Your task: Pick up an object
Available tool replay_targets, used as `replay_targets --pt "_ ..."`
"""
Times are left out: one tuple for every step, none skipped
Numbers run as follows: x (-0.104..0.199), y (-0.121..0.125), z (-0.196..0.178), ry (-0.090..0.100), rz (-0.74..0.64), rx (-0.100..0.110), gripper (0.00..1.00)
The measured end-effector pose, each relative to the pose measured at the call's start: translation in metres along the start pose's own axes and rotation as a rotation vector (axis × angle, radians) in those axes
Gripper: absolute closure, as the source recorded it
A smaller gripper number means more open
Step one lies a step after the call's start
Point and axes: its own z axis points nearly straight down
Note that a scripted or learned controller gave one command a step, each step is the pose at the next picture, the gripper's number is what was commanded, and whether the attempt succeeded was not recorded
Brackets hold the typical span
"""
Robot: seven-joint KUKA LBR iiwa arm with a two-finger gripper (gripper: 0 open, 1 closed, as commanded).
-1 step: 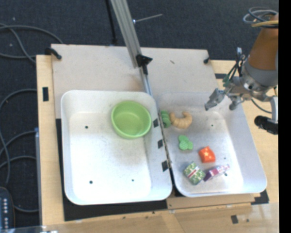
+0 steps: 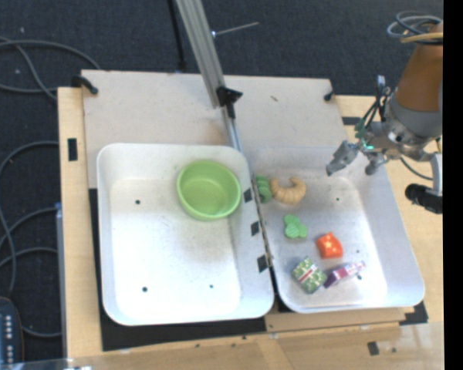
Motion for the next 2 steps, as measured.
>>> replay_targets --pt "-0.001 0.003 0.062 -0.001 0.001 0.006 0.0" --pt "-0.003 0.002 0.115 -0.002 0.004 0.005 0.0"
